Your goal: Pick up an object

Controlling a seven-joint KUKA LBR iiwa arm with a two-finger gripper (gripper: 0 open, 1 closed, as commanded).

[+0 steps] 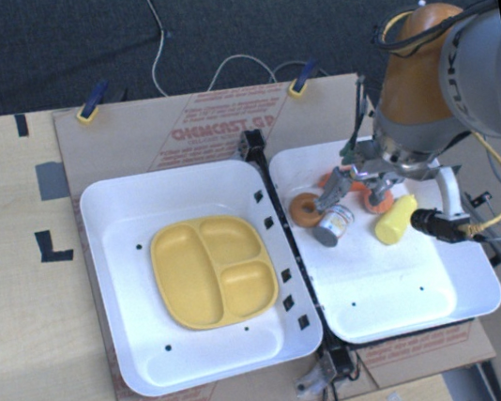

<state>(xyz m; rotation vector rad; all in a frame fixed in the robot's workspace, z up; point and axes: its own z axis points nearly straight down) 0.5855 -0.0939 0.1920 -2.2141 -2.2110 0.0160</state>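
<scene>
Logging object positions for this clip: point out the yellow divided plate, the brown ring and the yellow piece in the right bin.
yellow divided plate [213,270], camera view, on its middle ridge.
brown ring [304,209], camera view, on its band.
yellow piece [395,221], camera view, on its body.

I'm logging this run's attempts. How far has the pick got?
Nothing is lifted yet. The gripper is down in the right bin, fingers spread among the small can, brown ring and yellow piece, gripping none. Closing and lifting remain.
</scene>
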